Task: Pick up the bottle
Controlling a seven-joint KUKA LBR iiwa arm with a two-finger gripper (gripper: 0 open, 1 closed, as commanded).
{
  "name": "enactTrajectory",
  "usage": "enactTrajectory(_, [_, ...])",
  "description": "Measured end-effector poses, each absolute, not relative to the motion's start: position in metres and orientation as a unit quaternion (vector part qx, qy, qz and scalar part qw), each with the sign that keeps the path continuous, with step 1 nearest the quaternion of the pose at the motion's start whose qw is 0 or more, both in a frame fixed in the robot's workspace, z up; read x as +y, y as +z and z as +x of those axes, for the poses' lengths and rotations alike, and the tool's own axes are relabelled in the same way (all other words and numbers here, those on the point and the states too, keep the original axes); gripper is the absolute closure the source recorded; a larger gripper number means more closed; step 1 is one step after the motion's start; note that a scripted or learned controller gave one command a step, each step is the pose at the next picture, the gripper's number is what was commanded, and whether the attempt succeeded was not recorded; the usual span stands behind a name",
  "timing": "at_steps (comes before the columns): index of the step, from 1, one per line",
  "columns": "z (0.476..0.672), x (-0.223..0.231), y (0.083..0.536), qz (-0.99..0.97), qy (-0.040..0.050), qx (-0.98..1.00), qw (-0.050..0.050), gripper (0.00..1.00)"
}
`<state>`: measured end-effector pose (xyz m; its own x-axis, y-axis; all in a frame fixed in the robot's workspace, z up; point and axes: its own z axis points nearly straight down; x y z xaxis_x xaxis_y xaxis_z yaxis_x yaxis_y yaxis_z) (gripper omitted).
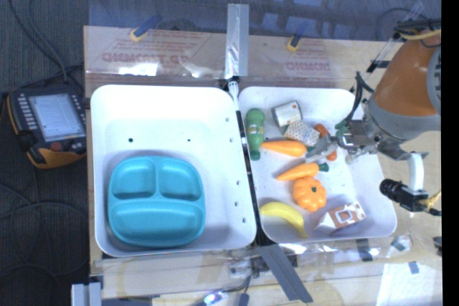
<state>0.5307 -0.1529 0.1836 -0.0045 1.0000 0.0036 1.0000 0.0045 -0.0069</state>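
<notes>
Pincer (pixel 324 145), grip state unclear, hovers right of the green bottle (pixel 254 131) lying along the bin's left wall.

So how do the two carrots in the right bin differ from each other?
The upper carrot looks longer and thicker than the lower carrot. The upper carrot lies nearly level across the view, beside the green bottle; the lower carrot is tilted, just above the pumpkin. The gripper sits nearer the lower carrot's green end. Both are orange and lie flat in the right bin.

Green bottle (pixel 254 128) — lying lengthwise against the right bin's left wall.
</notes>
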Motion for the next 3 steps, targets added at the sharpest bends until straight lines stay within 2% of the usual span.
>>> enactTrajectory(1, [0.588,-0.095,0.106,-0.705,0.0024,-0.709,0.003,0.00])
enactTrajectory(2, [0.638,-0.120,0.140,-0.749,0.0026,-0.662,0.001,0.00])
enactTrajectory(3, [0.673,-0.102,0.094,-0.687,0.0004,-0.727,-0.010,0.00])
